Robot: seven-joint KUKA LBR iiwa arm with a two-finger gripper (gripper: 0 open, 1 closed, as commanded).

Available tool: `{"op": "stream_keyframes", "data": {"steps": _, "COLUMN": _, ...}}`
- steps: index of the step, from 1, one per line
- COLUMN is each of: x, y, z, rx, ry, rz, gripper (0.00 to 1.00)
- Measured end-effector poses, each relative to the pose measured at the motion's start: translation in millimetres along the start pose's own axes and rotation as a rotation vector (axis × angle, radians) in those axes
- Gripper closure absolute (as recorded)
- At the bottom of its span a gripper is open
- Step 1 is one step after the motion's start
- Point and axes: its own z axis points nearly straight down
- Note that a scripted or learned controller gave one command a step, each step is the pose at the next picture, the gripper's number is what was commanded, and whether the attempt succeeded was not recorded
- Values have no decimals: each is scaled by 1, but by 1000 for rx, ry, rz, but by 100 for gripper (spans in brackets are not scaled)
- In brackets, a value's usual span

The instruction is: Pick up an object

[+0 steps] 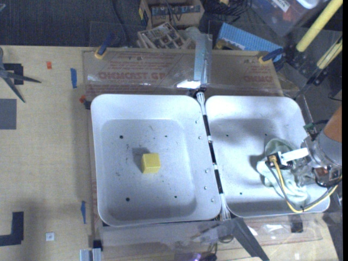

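A small yellow cube (pixel 151 162) lies near the middle of the left white bin (pixel 109 110). In the right white bin (pixel 239 113), a crumpled pale green and white soft thing (pixel 276 147) lies at the right side. My gripper (pixel 298 174) hangs low directly over it, reaching in from the right edge, and its body covers much of the soft thing. Whether the gripper touches or holds it is hidden.
A metal divider (pixel 209 145) runs between the two bins. A cardboard sheet (pixel 141 69) lies behind them. The wooden bench (pixel 43 145) spreads out to the left, with a few small blue and black bits on it.
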Motion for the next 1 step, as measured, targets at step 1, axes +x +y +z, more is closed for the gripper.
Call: {"op": "stream_keyframes", "data": {"steps": 1, "x": -15, "y": -4, "z": -7, "rx": 3, "ry": -19, "rz": 24, "gripper": 100}}
